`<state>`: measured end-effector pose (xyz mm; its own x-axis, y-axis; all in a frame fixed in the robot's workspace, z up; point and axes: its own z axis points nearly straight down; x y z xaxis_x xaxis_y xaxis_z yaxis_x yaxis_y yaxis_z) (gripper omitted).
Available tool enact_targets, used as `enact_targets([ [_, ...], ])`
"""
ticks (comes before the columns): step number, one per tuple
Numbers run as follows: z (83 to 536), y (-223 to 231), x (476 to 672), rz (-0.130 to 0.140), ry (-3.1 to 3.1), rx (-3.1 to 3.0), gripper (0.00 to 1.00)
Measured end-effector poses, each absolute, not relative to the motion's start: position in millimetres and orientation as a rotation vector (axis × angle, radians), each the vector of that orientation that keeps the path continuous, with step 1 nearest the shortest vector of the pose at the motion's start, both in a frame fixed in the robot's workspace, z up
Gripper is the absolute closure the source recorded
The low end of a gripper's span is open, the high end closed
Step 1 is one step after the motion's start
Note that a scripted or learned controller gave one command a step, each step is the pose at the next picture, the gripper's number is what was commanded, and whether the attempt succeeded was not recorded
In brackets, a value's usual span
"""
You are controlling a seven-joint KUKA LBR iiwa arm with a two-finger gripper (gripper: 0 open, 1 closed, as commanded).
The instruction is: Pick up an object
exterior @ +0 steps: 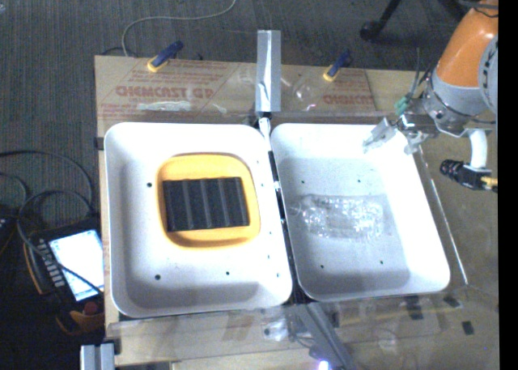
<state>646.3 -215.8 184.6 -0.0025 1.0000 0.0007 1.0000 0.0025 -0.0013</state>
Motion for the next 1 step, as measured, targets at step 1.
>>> enact_targets([
  [1, 121.4, -219.2, 652.4, 0.003, -2.178, -2.259, 0.00],
])
